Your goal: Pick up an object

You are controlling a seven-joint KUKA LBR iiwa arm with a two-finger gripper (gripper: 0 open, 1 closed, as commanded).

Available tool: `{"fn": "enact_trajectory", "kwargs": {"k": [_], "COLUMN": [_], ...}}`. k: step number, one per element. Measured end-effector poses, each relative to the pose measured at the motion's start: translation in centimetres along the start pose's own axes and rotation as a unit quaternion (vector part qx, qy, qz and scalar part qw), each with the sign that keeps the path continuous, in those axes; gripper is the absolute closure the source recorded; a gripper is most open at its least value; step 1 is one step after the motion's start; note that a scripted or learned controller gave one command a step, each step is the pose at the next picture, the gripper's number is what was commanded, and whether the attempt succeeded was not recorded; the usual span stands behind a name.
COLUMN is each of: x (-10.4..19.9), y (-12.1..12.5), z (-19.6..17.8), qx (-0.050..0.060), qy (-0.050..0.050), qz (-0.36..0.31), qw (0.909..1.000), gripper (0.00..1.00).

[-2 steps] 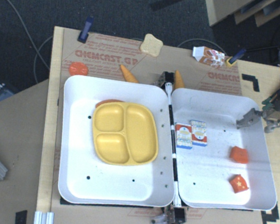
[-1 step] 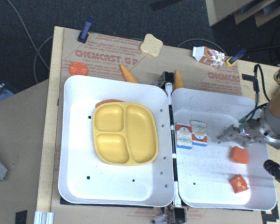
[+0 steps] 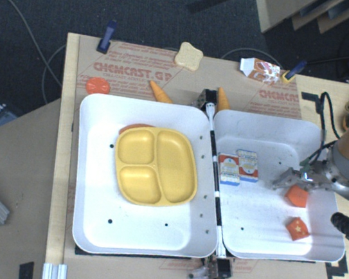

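Observation:
In the right bin (image 3: 274, 128) lie a small white-and-red carton (image 3: 238, 166) near its left wall, an orange block (image 3: 296, 197) toward the right, and a smaller orange-red piece (image 3: 298, 228) nearer the front. My gripper (image 3: 293, 179) reaches in from the right and hangs low over the bin. It sits just above and behind the orange block, touching or nearly touching its top. The view does not show anything held. A yellow divided plate (image 3: 155, 165) lies in the left bin (image 3: 133, 240), with a red thing peeking out at its back-left edge.
Behind the bins on the cardboard lie a bread slice (image 3: 189, 55), two carrot pieces (image 3: 161, 92) (image 3: 223, 99), an orange disc (image 3: 97, 85), a blue clip (image 3: 107, 36) and a torn packet (image 3: 261, 69). A black cable (image 3: 324, 116) loops near the arm at the right.

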State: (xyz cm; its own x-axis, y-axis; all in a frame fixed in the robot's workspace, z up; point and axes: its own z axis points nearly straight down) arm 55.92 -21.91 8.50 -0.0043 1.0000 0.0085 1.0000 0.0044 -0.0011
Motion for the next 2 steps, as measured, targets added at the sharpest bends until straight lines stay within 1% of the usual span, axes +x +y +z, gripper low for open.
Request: {"fn": "enact_trajectory", "kwargs": {"k": [1, 2], "x": [3.5, 3.4], "y": [-3.0, -3.0], "z": [0.1, -0.9], "qx": [0.0, -0.001], "qy": [-0.004, -0.004], "qz": [0.002, 0.002], "qw": [1.0, 1.0], "gripper": [0.0, 1.0]}}
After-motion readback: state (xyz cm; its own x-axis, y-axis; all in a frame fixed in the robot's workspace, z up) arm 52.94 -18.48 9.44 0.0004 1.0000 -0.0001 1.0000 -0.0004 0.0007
